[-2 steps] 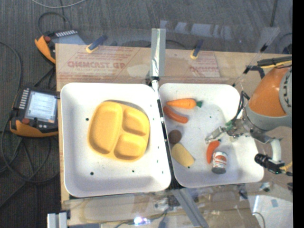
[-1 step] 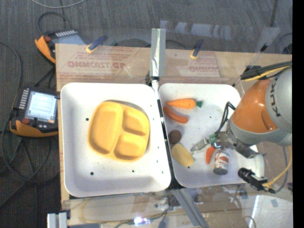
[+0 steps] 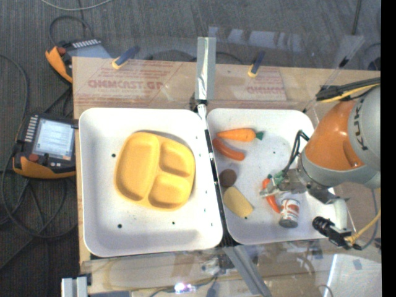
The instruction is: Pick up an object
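Landmark: right-hand shallow white bin [image 3: 247,228]. In the bin to its left, a yellow three-compartment plastic tray [image 3: 156,169].

Grey-and-orange arm's gripper [image 3: 281,193] sits low at the landmark's right side, over a small red-and-white can [image 3: 289,211]; its grip state can't be told.

Likely target that can, near the right wall.

Risks:
- can tipping
- fingers catching the wall

Open room toward the bin's centre.

Along its left side:
- orange plastic carrot [image 3: 237,135]
- pale potato-shaped piece [image 3: 237,202]

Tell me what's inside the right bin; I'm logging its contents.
The right bin holds a carrot, sausage, brown ball, potato and can. The arm covers its right side.
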Robot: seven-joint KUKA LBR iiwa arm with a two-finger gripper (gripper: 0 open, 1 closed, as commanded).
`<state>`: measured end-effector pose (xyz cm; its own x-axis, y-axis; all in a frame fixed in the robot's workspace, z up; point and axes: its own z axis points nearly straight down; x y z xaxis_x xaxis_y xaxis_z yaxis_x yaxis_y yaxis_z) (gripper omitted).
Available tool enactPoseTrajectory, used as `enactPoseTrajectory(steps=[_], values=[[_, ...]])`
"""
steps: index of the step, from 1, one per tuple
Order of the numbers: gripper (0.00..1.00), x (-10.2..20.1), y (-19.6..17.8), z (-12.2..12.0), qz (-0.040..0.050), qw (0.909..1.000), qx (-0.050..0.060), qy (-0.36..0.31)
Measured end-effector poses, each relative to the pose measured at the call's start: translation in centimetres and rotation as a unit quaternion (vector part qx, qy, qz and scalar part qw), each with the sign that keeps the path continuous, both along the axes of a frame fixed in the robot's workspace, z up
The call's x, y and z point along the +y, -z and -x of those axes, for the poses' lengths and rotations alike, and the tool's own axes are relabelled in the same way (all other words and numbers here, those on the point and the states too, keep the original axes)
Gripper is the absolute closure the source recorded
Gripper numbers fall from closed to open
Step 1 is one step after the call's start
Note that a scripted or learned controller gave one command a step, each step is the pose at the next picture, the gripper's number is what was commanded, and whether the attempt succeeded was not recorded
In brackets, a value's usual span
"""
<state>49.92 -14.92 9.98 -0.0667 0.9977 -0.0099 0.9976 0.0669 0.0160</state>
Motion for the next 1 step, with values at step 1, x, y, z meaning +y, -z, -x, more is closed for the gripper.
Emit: enactPoseTrajectory(steps=[1], values=[[1.00,4.29,-10.70,-7.08,-0.0029,0.9975,0.009,-0.070]])
